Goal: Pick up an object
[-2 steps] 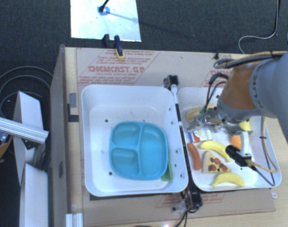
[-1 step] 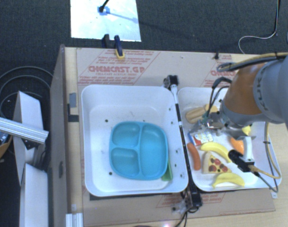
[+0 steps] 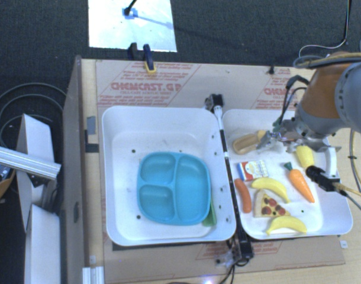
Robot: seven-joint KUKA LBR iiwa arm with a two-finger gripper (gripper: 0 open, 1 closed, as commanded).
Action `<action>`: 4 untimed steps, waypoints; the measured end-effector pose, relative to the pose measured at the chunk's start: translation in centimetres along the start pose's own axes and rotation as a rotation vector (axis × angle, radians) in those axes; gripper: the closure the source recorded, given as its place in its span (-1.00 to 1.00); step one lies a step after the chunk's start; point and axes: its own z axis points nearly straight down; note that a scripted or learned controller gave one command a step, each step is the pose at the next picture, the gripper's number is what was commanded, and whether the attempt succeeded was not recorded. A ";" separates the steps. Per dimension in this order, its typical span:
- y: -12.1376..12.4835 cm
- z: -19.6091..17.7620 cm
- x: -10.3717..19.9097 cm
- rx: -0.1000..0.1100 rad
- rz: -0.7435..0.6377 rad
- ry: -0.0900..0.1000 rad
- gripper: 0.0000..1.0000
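Bread roll (image 3: 247, 142) lies at ten o'clock in the right bin (image 3: 340, 218), just beside the claw (image 3: 274, 136), whose state cannot be told. Probably light, stiff plastic; a grasp across its narrow middle suits best.

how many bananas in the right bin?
2. One banana lies mid-bin, just above the pizza slice; the other banana lies near the front edge of the right bin. The arm may hide more at the back.

Cardboard-covered bench (image 3: 168, 81) with two white bins, left (image 3: 118, 158) and right (image 3: 337, 212), side by side.
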 end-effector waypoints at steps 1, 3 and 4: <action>-3.2 -4.7 -6.8 0.004 0.005 -0.001 -1.00; -7.2 3.3 -7.1 0.012 0.000 0.005 -1.00; -7.0 2.2 -7.1 0.006 -0.003 0.004 1.00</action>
